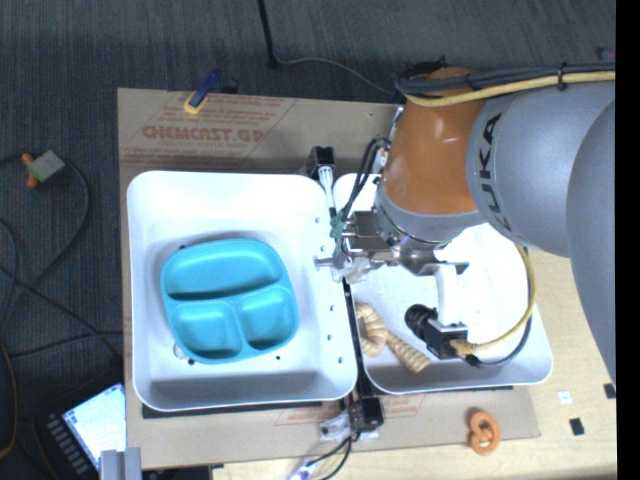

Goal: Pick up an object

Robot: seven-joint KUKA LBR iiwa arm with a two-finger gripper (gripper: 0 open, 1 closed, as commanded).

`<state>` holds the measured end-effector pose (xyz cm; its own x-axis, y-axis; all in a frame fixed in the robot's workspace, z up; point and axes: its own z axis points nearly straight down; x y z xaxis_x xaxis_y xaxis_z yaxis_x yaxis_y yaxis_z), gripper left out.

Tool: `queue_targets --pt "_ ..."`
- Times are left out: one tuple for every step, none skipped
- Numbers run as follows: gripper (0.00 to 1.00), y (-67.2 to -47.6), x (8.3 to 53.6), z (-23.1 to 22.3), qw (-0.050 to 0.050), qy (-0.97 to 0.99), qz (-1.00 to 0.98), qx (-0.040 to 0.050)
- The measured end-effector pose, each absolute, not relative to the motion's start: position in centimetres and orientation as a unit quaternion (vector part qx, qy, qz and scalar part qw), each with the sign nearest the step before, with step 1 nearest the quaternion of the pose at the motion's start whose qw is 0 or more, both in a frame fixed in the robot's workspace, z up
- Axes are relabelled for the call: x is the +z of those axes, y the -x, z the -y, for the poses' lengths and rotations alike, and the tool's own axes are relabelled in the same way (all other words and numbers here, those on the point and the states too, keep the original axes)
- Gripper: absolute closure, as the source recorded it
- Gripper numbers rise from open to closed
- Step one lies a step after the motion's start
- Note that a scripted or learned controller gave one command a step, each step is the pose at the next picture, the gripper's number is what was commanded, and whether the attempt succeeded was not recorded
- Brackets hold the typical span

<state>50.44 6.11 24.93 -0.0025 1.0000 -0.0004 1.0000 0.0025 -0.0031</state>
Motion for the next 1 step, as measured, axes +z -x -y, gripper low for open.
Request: queue_targets --pt "1.00 -48.33 22.71 -9.62 0.001 0.707 0.708 0.0010"
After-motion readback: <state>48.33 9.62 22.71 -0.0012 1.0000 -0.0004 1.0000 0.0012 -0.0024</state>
